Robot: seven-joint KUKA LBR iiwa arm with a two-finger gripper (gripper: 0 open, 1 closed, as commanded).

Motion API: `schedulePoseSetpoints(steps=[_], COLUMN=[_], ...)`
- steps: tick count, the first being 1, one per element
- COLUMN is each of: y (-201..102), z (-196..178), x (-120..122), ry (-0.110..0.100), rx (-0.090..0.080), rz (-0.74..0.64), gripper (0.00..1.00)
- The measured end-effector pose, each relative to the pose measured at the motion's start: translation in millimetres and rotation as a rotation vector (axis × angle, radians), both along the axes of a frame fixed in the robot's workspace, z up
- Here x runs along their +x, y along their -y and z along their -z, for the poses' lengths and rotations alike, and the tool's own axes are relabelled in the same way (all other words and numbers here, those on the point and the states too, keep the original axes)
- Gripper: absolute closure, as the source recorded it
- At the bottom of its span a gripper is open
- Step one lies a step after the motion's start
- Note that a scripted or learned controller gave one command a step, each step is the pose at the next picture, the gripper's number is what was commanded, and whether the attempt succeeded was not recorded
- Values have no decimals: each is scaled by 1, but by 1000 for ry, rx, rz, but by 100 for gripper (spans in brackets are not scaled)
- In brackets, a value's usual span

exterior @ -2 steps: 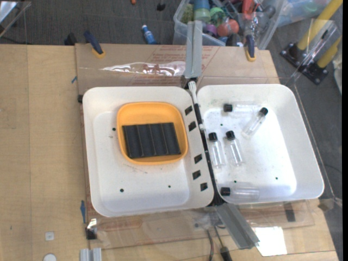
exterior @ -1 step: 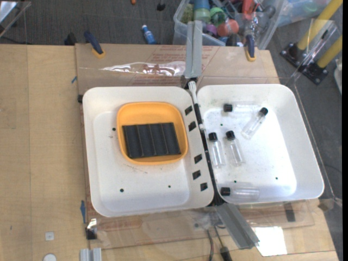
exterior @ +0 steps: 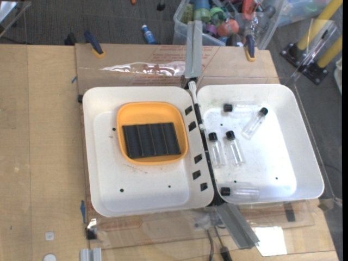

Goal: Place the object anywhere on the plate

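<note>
1. I cannot tell whether my hand is open, closed or gripping anything.
2. The square orange plastic plate with rounded corners [exterior: 152, 109] sits in the upper middle of the left shallow white bin [exterior: 141, 200].
3. A black ribbed rectangular block [exterior: 151, 140] lies flat on the plate and covers most of its floor.
4. The things I could pick lie in the right shallow white bin [exterior: 304, 145]: five small clear plastic vials with black caps, all lying on their sides.
5. The first vial [exterior: 240, 109] lies crosswise near the bin's far side, its cap toward the divider.
6. The second vial [exterior: 254, 124] lies just beside it at a slant, its cap pointing to the far right.
7. The third vial [exterior: 216, 150] and the fourth vial [exterior: 234, 149] lie side by side near the bin's middle, close to each other, caps toward the far side.
8. The fifth vial [exterior: 242, 190] lies crosswise at the near edge, its cap close to the divider.
9. None of the vials touches the plate; all are in the other bin from it.
10. Beyond the bins stands a clear plastic tub of coloured toys [exterior: 228, 10].
</note>
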State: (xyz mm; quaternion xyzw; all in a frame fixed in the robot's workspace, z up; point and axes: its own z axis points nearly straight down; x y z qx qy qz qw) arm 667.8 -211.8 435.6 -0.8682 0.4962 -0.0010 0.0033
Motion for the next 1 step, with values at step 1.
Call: schedulePoseSetpoints(steps=[1], y=[3], z=[0], x=[-1], ry=[-2], rx=[1], rz=[-69], gripper=[100])
